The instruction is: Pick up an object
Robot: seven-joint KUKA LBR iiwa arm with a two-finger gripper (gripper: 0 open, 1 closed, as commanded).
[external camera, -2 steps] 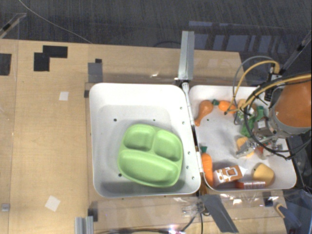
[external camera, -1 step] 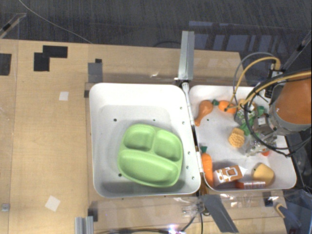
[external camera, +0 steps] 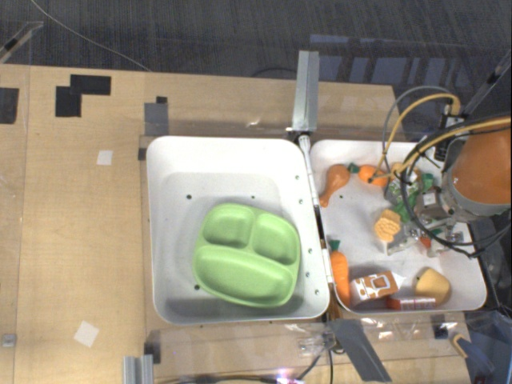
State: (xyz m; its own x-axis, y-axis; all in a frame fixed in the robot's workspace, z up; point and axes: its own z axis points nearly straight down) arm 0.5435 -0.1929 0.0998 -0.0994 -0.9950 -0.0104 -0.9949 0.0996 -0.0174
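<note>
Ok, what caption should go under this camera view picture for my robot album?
Robot arm reaching into the right bin of toy food, its claw low beside a waffle-like toy; a green divided plate sits in the left bin.

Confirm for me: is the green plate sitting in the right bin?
No. The green plate lies in the left bin, while the right bin holds the small food items.

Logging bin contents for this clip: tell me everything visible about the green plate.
The green plate is light green, looks like smooth plastic, with rounded corners and three compartments: two small ones toward the far side, one long one nearer. It lies right side up, turned at a slight angle, in the left bin, nothing on it, well apart from the gripper.
</note>
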